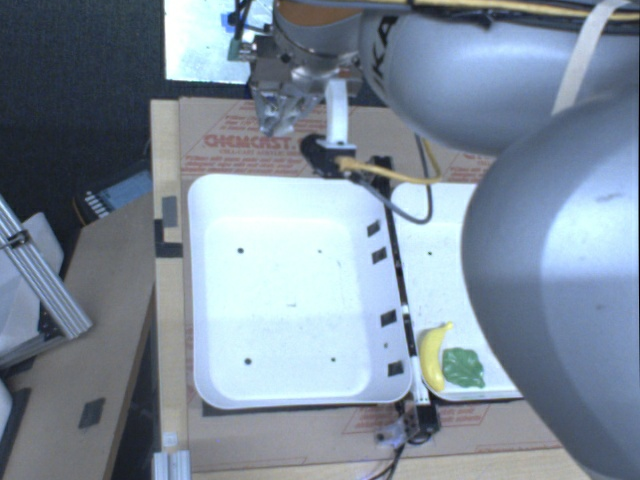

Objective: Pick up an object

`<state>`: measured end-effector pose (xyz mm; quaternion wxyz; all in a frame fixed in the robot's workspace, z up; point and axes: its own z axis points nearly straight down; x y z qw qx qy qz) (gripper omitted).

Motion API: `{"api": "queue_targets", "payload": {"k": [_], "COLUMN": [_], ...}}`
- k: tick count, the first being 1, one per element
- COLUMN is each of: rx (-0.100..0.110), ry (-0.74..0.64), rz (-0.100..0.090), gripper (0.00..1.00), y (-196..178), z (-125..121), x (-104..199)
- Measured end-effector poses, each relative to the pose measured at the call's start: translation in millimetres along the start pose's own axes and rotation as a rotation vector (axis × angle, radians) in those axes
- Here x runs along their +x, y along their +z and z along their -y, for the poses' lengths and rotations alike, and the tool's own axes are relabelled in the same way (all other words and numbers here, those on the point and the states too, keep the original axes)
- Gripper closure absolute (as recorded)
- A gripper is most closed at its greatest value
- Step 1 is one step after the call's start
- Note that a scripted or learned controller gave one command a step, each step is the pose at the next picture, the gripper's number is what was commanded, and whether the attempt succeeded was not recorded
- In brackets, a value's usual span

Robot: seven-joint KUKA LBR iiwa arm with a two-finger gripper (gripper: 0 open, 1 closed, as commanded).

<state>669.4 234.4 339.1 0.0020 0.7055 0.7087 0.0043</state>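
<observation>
Left bin (pixel 215 298): white, shallow, taking up the centre-left of the frame, with nothing lying on its floor apart from a few dark dots. Above its far rim, at upper centre: gripper (pixel 280 113), pointing down over the printed cardboard (pixel 225 138) behind the bin, not over either bin's floor. Fingers blurred and small against the grey metal; cannot tell how far apart, though nothing visibly caught between them. Just right of it, a white bracket and a black fitting with a yellow cable (pixel 385 175) looping toward the divider.

Further right, lower centre-right of the frame: yellow banana (pixel 432 353) standing near the bottom-left corner of the right bin (pixel 440 238), with a green object (pixel 463 367) touching or just beside it on its right. Bulk of the grey arm (pixel 540 218) covering most else of that bin.

Likely trouble from here: a descent at the present spot would meet bare cardboard and close on nothing. Banana tight against the bin wall, so a finger could strike the rim or divider; the green piece alongside could get nudged or pinched together with it.

Banana and green object well apart from the gripper: far below and to the right in the frame, across the whole left bin.
</observation>
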Motion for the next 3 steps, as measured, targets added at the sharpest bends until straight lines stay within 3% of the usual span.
{"api": "queue_targets", "payload": {"k": [1,2,3], "rx": [0.013,0.030,0.003], "ry": [0.003,0.003,0.001], "rz": [0.004,0.009,0.001], "gripper": [1.00,1.00,1.00], "y": [61,215,139], "z": [60,159,107], "x": [0,-5,0]}}
